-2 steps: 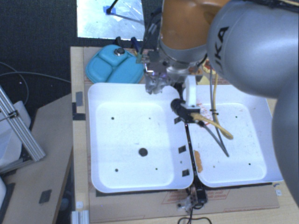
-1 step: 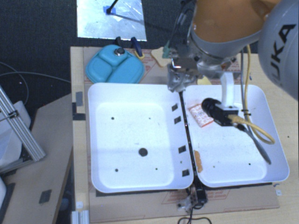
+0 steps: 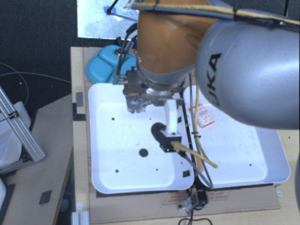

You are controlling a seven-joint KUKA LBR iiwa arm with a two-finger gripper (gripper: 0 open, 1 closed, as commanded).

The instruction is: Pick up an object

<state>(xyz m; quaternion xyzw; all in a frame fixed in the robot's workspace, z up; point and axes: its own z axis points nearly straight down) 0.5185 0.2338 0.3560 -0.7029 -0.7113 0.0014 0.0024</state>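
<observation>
Your gripper (image 3: pixel 135 105), a dull grey metal block, hangs low over the far part of the left bin (image 3: pixel 108 139). You cannot tell whether it is released or clenched (the bulky wrist covers it). A small round black disc (image 3: pixel 143 153) lies apart from it on the smooth white floor. A flat red-and-white packet (image 3: pixel 204 116) lies in the right bin (image 3: pixel 243 158).

My arm (image 3: pixel 253 64) is grey with black lettering, and the band (image 3: pixel 164 36) above my wrist is orange. Both bins are white. The left bin (image 3: pixel 108 125) carries scattered black specks and one larger black round spot (image 3: pixel 143 152). The right bin (image 3: pixel 243 153) holds a white packet (image 3: pixel 204 116) printed in red. The far-left container (image 3: pixel 104 64) is light blue. The bench (image 3: pixel 79 139) is tan.
</observation>
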